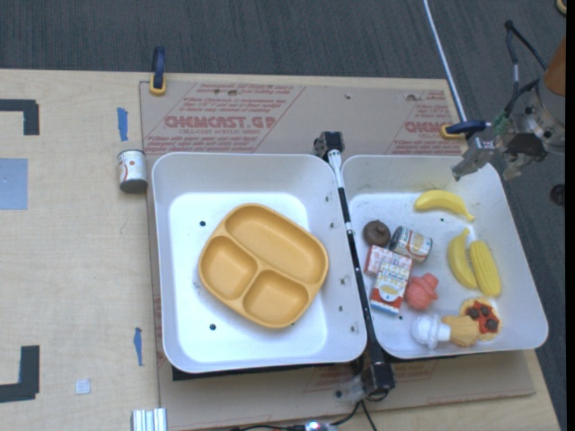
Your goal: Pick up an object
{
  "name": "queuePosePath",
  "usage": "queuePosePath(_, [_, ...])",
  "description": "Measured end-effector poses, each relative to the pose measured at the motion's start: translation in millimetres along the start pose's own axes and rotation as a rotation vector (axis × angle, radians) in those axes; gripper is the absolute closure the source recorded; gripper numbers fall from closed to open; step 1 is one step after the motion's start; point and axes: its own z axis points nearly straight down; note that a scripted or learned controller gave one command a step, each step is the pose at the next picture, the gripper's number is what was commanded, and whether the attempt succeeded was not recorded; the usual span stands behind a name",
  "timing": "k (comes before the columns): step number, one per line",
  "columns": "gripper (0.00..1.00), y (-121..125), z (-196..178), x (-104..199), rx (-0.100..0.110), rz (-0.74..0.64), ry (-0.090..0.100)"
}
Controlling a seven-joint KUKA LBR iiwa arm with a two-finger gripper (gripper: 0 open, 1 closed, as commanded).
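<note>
Grey arm's gripper hangs over the right bin's far corner, finger state impossible to tell, nothing held, so it's the approach step; nearest pick is the banana just below, next move likely a descent onto it.

A pale wooden bench takes up most of the scene. Beyond its far edge lies dark grey carpeted floor. On the bench sits a brown board printed with red lettering, held at its far left corner by a blue and yellow clamp. Left of the board are black tape marks, a blue square and short blue tape strips. Light is even, with soft shadows.
</note>
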Motion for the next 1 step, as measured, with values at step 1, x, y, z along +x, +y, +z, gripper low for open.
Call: queuePosePath(1, [0.00, 16.2, 138.2, 4.1, 0.000, -0.001, 0.000])
